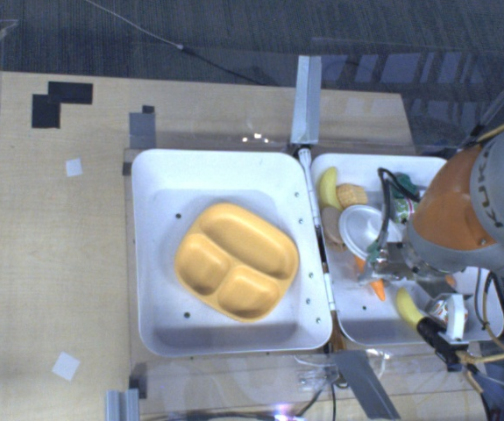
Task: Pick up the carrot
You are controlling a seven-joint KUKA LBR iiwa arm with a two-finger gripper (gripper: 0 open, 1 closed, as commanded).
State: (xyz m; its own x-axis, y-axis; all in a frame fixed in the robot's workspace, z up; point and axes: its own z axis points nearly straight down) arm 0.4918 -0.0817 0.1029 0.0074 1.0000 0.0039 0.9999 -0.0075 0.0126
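Camera view: tool low over the carrot in the right bin

Camera view looked down on a pale wooden tabletop (50, 261) carrying two shallow white bins side by side. The left bin (155, 235) held a yellow divided plate (236, 260) with three compartments, lying near the bin's middle and tilted relative to its walls.

A narrow gap with a metal post at its far end separated it from the right bin (357, 323). Along that bin's left side lay a yellow banana (327, 188), with a tan, bread-like item (351, 195) just beside it. Below those sat a white bowl (361, 228). The carrot (379, 289), small and orange, lay on the bin floor just below the bowl, near the bin's middle. A second yellow banana (407, 305) lay just to its right, toward the near wall.

The grey arm with its orange band (449, 209) reached in from the right. The tool (376, 266) sat just above the carrot, close to the bowl's rim; whether its fingers stood apart or together could not be told, and the carrot was not visibly between them.
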